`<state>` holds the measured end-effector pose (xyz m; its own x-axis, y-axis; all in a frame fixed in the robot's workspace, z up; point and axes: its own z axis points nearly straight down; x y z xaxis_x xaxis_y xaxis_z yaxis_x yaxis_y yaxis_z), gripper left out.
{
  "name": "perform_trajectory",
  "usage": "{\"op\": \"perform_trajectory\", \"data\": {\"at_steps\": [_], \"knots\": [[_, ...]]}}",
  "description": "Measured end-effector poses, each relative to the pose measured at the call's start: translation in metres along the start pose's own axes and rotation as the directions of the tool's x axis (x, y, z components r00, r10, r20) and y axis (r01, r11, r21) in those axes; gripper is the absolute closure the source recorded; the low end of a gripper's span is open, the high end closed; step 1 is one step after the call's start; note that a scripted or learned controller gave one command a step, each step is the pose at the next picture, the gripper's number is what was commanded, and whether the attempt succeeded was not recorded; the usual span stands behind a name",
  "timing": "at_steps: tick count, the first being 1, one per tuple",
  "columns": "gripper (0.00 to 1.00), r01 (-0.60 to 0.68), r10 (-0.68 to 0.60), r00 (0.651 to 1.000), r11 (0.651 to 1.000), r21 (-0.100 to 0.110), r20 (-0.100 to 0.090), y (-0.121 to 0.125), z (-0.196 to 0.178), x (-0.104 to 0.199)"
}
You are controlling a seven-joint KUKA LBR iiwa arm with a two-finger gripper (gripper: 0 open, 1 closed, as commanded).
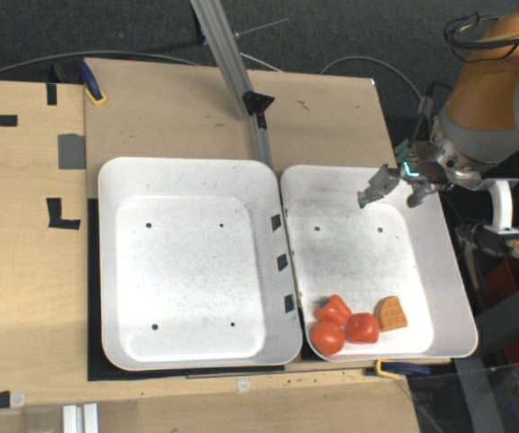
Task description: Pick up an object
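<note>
Approach is the step judged to be in hand, since nothing has yet been picked up. In the camera view, the gripper [393, 188] is seen above the far right part of the right bin [349, 192], at the end of the grey arm [480, 97] that reaches in from the right. Its two fingers are spread apart, one pointing toward the bin's middle and one nearer the right rim, and nothing is held between them or touched by them.

Candidate objects are grouped at the near edge of the same bin: three red pieces [342, 324] pressed together, and an orange-brown block [390, 313] just beside them on the right. The group lies well apart from the gripper.

For a clean pick, the orange-brown block is judged the better target, as only one of its sides is crowded. The fingers should be kept spread during descent, centred over the block, and aligned so that one finger enters the narrow space beside the red pieces. Contact with the near rim should be avoided. The left bin [187, 251] is not involved.
</note>
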<state>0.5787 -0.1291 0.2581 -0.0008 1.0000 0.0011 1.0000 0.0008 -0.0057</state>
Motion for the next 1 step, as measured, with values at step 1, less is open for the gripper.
{"op": "perform_trajectory", "data": {"at_steps": [1], "knots": [[0.0, 0.001, -0.001, 1.0, 1.0, -0.005, 0.001, 0.0008, -0.0026, 0.0001]]}}
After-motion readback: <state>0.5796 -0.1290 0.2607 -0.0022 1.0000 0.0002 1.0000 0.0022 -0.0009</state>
